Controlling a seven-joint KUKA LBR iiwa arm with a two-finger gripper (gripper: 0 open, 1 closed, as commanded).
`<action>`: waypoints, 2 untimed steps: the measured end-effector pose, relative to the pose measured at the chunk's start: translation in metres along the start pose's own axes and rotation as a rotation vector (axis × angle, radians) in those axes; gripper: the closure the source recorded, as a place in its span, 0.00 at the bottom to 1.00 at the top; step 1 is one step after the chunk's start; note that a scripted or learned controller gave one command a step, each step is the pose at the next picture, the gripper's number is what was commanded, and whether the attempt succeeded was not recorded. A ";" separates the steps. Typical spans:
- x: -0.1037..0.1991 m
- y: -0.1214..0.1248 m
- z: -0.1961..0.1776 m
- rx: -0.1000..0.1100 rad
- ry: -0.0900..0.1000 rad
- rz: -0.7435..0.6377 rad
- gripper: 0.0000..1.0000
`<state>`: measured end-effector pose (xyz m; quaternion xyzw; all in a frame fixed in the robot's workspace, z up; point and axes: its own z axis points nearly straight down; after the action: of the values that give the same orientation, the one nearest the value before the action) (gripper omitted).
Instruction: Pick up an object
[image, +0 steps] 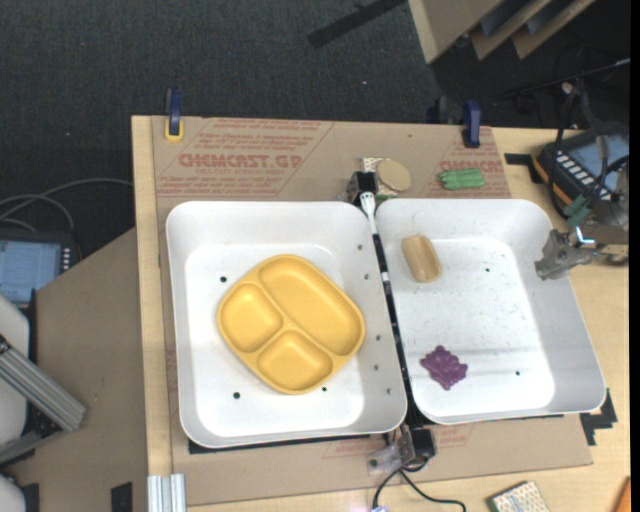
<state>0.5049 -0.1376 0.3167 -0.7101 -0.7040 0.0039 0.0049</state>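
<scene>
**Claw parked at the bin's edge, nothing lifted yet**

We had the claw (556, 258) sitting at the outer rim of the right bin (500, 395), a small grey shape poking in from the side, and we could not tell how it stood; it was too small and blurred to read. Nothing showed in its grip, so by our judgement the pick had not begun: the whole job of reaching, closing and lifting was left to do.

And the candidates? Nearest the claw, across the bin floor and a touch farther up the view, lay the tan bread-like piece (422, 257). Below and inward from the claw, well apart from it, sat the purple grape cluster (443, 366). Farthest away, in the left bin (190, 300) beyond the divide, rested the yellow divided plate (290, 322), flat and filling much of that bin.

Up on the counter (250, 155) behind the bins we spotted a small green item (462, 180) and a round tan disc (393, 176), both outside the bins and hard to identify. The arm itself was mostly cut off at the frame's side, tangled visually with cables and gear there.
</scene>
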 end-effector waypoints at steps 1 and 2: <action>0.028 0.034 -0.100 -0.027 -0.004 -0.013 1.00; 0.025 0.062 -0.061 -0.009 -0.001 -0.009 1.00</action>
<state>0.5680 -0.1137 0.3770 -0.7070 -0.7072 0.0011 0.0012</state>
